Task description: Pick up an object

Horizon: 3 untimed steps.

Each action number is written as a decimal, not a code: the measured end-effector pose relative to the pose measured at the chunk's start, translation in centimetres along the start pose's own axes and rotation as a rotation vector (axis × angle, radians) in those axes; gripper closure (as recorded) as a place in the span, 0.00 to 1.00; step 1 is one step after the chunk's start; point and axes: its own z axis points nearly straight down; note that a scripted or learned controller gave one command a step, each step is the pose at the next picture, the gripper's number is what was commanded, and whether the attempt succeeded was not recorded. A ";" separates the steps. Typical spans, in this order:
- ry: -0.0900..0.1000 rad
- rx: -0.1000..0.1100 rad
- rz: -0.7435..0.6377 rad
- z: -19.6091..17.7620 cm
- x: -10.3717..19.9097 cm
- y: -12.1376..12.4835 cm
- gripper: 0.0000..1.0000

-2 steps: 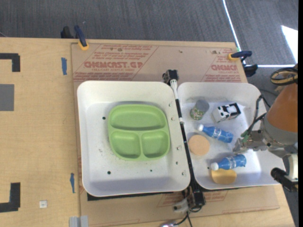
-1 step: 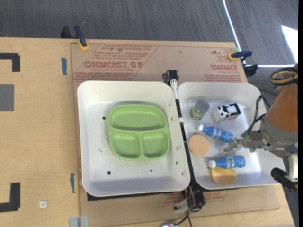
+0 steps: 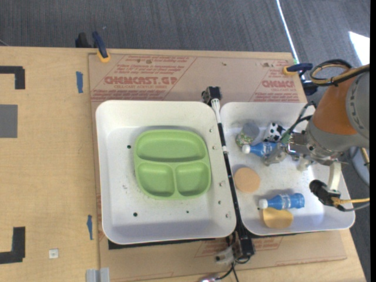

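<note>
The right bin (image 3: 338, 216) holds several small objects. Near its far left lie a grey round piece (image 3: 251, 128), a black-and-white toy (image 3: 272, 131) and a small blue bottle (image 3: 261, 149) with a white cap. Toward the front are a tan disc (image 3: 247, 180), a second blue bottle (image 3: 285, 202) and a yellow-tan piece (image 3: 277, 218). My gripper (image 3: 283, 151) reaches in from the right and hangs low over the bin's far half. It sits right beside the small blue bottle's right end. Whether it touches the bottle is unclear.
The left bin (image 3: 111, 157) holds a green divided plate (image 3: 173, 162). A ridge where the two bins meet (image 3: 225, 157) runs between them. A black cable (image 3: 326, 192) loops from the wrist over the right bin's right side. Clamps stand at the board's far edge.
</note>
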 end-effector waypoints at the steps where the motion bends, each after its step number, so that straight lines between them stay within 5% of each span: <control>1: 0.008 0.016 -0.160 0.1 -3.1 5.7 0.00; 2: 0.012 0.097 -0.395 0.3 -2.5 9.6 0.00; 3: -0.006 0.110 -0.208 0.4 -1.8 9.1 0.00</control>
